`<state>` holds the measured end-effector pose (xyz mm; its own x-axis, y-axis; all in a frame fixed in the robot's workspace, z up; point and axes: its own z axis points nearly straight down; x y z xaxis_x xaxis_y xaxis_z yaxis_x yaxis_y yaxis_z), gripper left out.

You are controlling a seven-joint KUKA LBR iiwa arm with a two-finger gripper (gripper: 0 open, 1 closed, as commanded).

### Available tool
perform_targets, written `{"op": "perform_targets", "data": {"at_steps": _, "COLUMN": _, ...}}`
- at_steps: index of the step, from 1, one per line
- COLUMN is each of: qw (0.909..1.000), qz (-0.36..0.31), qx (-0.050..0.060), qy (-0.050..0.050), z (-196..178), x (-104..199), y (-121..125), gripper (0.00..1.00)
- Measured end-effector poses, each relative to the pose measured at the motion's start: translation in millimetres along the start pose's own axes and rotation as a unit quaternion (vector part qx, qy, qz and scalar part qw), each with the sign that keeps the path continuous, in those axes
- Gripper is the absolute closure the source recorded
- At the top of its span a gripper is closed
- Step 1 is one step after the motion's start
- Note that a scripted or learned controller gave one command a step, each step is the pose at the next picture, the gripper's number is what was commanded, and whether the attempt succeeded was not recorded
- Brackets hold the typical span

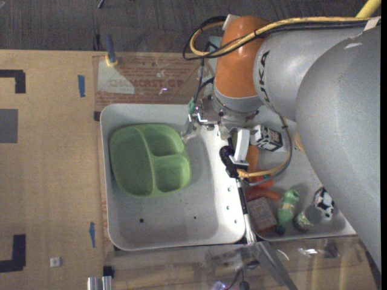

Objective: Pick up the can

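- The grey arm point(326, 83) sweeps in from the right, its orange band point(239, 47) sitting high over the seam between the two bins.
- The end effector point(192, 124) is down at the far side of the left bin point(106, 180), right at the upper right corner of the green plate point(151, 159).
- It is too small and dark here to tell whether the end effector is apart or together, and nothing can be seen held in it.
- The green plate is a three-section tray lying flat in the left bin, towards its far left part.
- Over in the right bin point(302, 235) the clutter sits along the near edge, well apart from the end effector.
- The can point(303, 221) is hard to pick out: the best match is a small greenish cylinder in the right bin's near corner.
- Just beside the can on its left stands a green bottle point(288, 203), and a black-and-white spotted piece point(324, 203) is on its right.
- A brown box point(261, 214) lies by the divider, with an orange carrot-like item point(266, 192) above it.
- A black-and-white carton point(266, 138) sits further back, under the arm.
- The table point(48, 162) is tan with blue tape marks point(81, 85).
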<state>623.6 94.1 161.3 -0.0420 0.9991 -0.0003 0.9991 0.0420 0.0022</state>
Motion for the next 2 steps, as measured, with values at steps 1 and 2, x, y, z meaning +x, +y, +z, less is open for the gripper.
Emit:
{"op": "perform_targets", "data": {"at_steps": 1, "qw": 0.998, "qz": 0.062, "qx": -0.007, "qy": 0.002, "z": 69.2, "x": 52.3, "y": -8.4, "gripper": 0.0}}
{"op": "perform_targets", "data": {"at_steps": 2, "qw": 0.9989, "qz": 0.046, "qx": -0.005, "qy": -0.004, "z": 70.0, "x": 80.1, "y": 44.8, "gripper": 0.0}}
